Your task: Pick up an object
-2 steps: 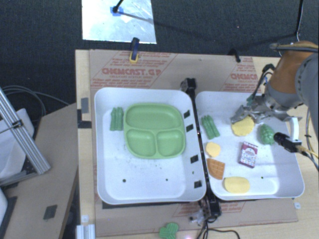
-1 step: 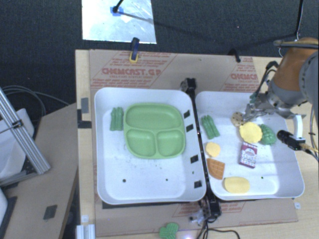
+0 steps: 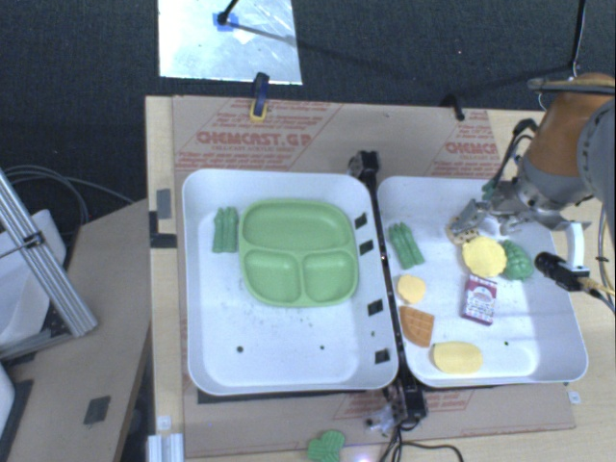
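1. Overhead, the grey arm (image 3: 568, 152) with its orange band reaches in from the right and sets its pincer (image 3: 469, 222) low over the upper part of the right-hand white bin (image 3: 558, 354).
2. Whether the pincer is open or closed cannot be told from this angle, and nothing can be seen held in it.
3. Just beside the pincer, down and to its right, lies a round yellow toy (image 3: 484, 256), touching a green leafy toy (image 3: 518, 262) on its far side.
4. Below those sits a small red packet (image 3: 479, 299), near the pincer but apart from it.
5. To the pincer's left, by the bin's inner wall, lies a green bean bundle (image 3: 405, 244).
6. Farther down that side are a small yellow round piece (image 3: 411, 288), an orange cracker-like wedge (image 3: 418, 325) and a yellow oval (image 3: 456, 356) at the bin's lower edge.
7. Well away to the pincer's left, the left-hand white bin (image 3: 289, 364) holds a green divided plate (image 3: 298, 252), with a second green bean bundle (image 3: 225, 229) lying beside the plate's far edge.
8. Both bins rest on a brown board (image 3: 318, 133) printed with red lettering.
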### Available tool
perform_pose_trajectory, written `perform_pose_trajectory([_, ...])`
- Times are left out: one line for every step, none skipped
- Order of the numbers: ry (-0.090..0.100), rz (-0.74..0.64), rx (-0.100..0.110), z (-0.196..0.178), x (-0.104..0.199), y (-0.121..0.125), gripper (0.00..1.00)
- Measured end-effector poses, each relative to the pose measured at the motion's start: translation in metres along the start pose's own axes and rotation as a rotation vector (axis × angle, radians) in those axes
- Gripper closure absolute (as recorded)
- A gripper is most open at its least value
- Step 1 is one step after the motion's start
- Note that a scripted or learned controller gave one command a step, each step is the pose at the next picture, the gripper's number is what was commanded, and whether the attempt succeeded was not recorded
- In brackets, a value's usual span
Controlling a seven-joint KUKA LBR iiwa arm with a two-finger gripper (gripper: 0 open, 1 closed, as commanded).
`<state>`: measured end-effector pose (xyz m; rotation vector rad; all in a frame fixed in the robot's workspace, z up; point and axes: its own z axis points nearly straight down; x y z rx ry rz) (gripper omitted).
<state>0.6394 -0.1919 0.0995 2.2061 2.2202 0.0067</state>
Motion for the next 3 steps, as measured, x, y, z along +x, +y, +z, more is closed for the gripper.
perform_pose_trajectory([0.006, 0.006, 0.014, 0.015, 0.004, -0.046, 0.00])
perform_pose_trajectory([0.004, 0.004, 0.007, 0.004, 0.003, -0.043, 1.00])
perform_pose_trajectory([0.005, -0.006, 0.006, -0.030, 0.096, -0.015, 1.00])
